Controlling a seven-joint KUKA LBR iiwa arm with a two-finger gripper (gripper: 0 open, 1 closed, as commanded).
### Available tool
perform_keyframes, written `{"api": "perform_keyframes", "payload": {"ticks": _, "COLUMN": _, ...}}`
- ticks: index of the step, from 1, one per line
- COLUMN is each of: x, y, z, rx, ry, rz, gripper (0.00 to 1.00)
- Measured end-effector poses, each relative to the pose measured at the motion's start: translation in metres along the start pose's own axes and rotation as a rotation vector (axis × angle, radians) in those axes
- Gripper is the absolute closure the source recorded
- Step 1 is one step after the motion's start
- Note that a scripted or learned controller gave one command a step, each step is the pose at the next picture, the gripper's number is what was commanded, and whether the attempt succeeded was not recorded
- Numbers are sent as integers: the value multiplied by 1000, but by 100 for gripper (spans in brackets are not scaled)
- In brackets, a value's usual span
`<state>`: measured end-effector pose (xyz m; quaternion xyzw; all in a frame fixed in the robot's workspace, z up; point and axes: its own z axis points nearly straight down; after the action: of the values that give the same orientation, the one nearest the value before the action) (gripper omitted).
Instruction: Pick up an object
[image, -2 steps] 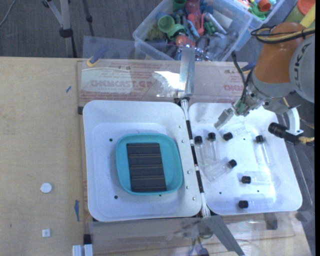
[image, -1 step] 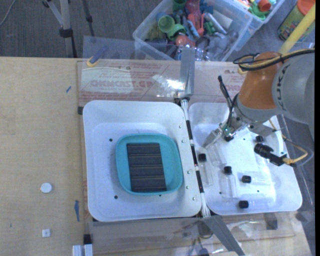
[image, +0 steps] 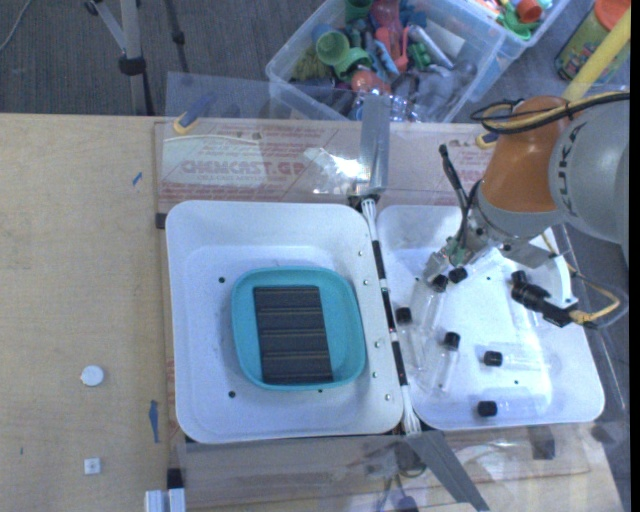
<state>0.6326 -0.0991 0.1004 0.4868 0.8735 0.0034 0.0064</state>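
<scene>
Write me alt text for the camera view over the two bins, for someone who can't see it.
A grey KUKA arm with an orange band reaches from the right, its pincer low in the right white bin among clear vials with black caps. The left white bin holds a teal tray with a dark ribbed block in it.

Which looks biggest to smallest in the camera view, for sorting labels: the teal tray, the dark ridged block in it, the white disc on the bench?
1. teal tray
2. dark ridged block
3. white disc
</scene>
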Motion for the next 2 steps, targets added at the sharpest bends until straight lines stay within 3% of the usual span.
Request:
{"api": "perform_keyframes", "payload": {"ticks": 1, "x": 4, "y": 45, "z": -86, "rx": 9, "ry": 4, "rz": 41, "gripper": 100}}
{"api": "perform_keyframes", "payload": {"ticks": 2, "x": -42, "y": 15, "z": 7, "rx": 8, "ry": 4, "rz": -24, "gripper": 100}}
